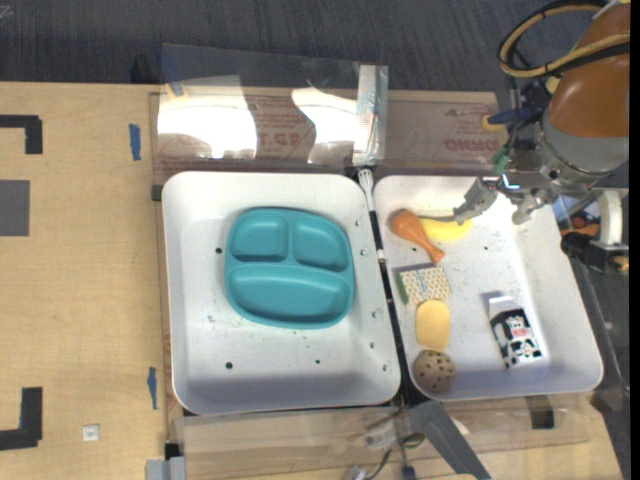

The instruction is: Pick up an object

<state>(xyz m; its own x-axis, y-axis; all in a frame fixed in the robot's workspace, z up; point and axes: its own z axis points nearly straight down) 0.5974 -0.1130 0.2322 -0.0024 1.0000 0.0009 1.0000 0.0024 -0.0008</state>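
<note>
My gripper (pixel 497 211) hangs open over the back of the right bin (pixel 560 278), with nothing between its fingers. Just left of it a yellow banana (pixel 443 230) lies against an orange carrot-shaped toy (pixel 411 229). Toward the front along the bin's left side are a patterned flat packet (pixel 428 285), a yellow oval piece (pixel 433 321) and a brown dotted ball (pixel 434 369). A small white and black box (pixel 513 332) lies at the front right.
The left bin (pixel 190 348) holds a teal divided plate (pixel 290 266). A clear sheet and a cardboard wall (pixel 440 128) stand behind both bins. The grey arm with its orange band (pixel 590 98) and yellow cable fills the upper right.
</note>
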